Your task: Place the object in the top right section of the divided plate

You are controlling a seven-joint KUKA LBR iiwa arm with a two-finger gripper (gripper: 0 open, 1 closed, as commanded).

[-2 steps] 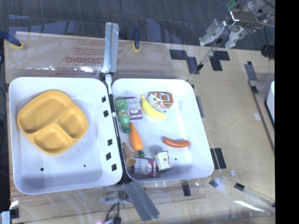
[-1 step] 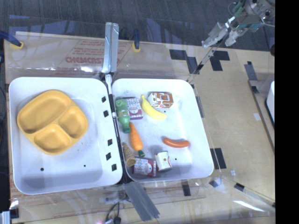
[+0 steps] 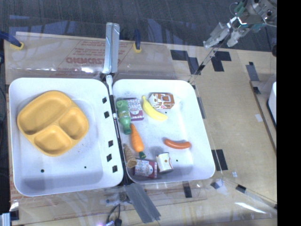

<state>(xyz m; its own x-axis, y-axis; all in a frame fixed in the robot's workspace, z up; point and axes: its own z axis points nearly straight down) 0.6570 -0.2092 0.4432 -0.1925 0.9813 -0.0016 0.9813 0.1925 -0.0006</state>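
Arm enters at far right corner, wrist mostly cut off by frame edge. Gripper (image 3: 220, 36) raised high, well apart from bins, past right bin's far right corner. Tilted, tip aimed left and down. Nothing seen between jaws; their gap unclear.

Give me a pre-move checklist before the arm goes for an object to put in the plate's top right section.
1. Yellow divided plate lies in the left bin, sections bare: ok.
2. Toys sit in the right bin: banana, carrot, sausage: ok.
3. Sausage lies apart from its neighbours, so it looks the easiest pick: ok.
4. Gripper hangs above the bench beyond the right bin's far corner, not over any toy: not ok.
5. Finger state: cannot tell.
6. Which plate section counts as top right, since the plate sits rotated: cannot tell.
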